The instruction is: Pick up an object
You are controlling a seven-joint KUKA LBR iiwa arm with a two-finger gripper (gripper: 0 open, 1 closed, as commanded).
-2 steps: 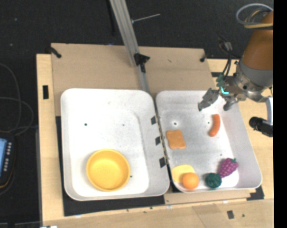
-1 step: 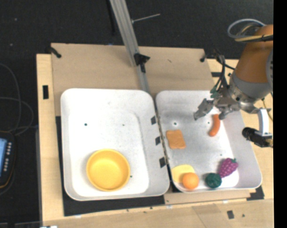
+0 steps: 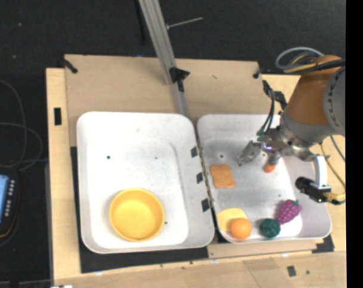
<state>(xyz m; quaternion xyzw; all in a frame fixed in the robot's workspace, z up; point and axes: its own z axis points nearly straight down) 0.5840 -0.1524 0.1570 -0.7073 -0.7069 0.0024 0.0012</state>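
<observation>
The two bins (image 3: 139,131) are white with small dark specks. The bowl (image 3: 137,214) is plain yellow. Near the gripper (image 3: 260,153), the flat piece (image 3: 222,176) is light orange-brown and the small thing (image 3: 269,168) beside the fingers is orange-red. Further from it, the ball (image 3: 240,228) is orange, the grapes (image 3: 288,211) purple, the round thing (image 3: 269,227) dark green. The arm (image 3: 310,101) has an orange band.

Right bin (image 3: 229,128) contents: a flat tan, toast-like slab (image 3: 222,176) lies near the left wall. Along the near edge sit a pale yellow piece (image 3: 228,215), an orange ball (image 3: 240,228) touching it, a dark green round item (image 3: 269,227), and a purple grape bunch (image 3: 288,210). A small orange-red item (image 3: 269,168) lies mid-bin.
</observation>
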